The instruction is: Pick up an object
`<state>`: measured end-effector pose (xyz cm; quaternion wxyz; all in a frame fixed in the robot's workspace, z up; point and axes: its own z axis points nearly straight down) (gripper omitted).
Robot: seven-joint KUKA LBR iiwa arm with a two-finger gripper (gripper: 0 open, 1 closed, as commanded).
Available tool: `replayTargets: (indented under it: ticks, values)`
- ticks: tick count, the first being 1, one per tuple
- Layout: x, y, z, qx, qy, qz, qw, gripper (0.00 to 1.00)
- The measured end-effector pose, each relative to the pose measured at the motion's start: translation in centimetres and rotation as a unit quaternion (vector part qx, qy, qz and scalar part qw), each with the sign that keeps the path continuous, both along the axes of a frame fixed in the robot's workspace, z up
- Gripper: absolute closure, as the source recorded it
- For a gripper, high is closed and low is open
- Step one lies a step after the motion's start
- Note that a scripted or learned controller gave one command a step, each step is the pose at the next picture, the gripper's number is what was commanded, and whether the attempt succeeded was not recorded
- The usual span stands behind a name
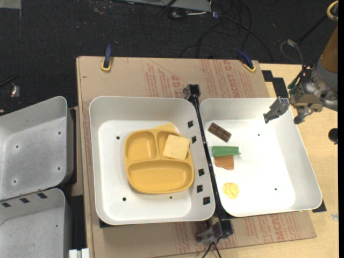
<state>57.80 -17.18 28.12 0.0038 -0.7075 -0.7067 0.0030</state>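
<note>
Cardboard-topped surface [161,79] on dark floor, end effector [286,112] open & holding nothing over right bin [279,198] rim at 1 o'clock, bin's 3 o'clock half bare.

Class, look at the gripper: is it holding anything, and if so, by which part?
Nothing is held. The gripper hangs open over the right bin's far edge, apart from the items.
</note>
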Motion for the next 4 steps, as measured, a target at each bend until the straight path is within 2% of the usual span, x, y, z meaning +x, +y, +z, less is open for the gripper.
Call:
replayTargets:
  ticks: [1,2,4]
  values:
    - [0.2,0.0,0.5,-0.0011,-0.005,0.001,1.0,0.0]
    - [0.5,-0.5,-5.6,-0.0004,-0.002,0.0,1.0,0.0]
    - [-0.9,0.5,-16.0,0.0004,-0.002,0.0,1.0,0.0]
